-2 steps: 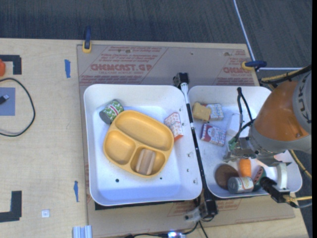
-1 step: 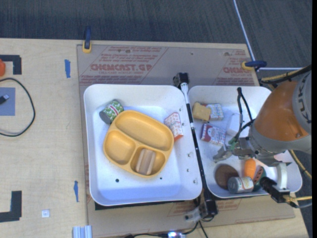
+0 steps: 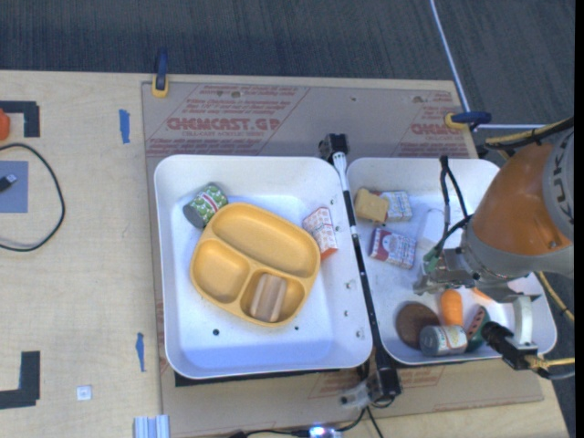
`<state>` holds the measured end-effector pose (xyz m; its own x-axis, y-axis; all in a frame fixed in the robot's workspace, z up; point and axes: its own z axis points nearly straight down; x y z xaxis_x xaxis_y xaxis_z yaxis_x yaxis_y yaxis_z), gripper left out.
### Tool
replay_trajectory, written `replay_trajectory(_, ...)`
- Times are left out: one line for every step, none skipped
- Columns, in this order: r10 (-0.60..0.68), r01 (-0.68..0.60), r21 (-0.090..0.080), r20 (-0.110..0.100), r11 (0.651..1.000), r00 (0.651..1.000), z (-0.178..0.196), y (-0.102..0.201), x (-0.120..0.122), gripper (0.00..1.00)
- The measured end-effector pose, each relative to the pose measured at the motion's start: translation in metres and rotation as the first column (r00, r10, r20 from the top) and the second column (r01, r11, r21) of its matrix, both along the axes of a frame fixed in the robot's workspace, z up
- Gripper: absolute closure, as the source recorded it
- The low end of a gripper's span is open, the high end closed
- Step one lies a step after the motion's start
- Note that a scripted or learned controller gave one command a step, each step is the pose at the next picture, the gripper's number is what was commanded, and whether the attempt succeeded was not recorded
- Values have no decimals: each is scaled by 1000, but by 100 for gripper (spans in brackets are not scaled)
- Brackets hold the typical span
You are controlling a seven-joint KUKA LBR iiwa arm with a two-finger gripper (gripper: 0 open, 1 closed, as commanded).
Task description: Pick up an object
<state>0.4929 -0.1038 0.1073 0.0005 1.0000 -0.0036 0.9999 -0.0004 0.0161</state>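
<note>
The gripper [image 3: 436, 279] hangs low over the right white bin [image 3: 401, 343], its state impossible to tell, just above a small orange carrot-shaped toy [image 3: 451, 307] near the front edge, beside a brown round disc [image 3: 413, 320] and a green-labelled can [image 3: 443, 339].

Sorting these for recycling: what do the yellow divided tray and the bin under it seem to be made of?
The yellow divided tray looks like moulded plastic with a matte finish: even colour, rounded compartment walls, soft highlights. The left bin looks like smooth white plastic, faintly glossy, with rounded corners; coated metal can't be ruled out.
</note>
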Motion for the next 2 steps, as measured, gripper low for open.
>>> replay_trajectory(0,0,0,0,1000,1000,0,0,0,0)
replay_trajectory(0,0,-1,5,1000,1000,10,0,2,100)
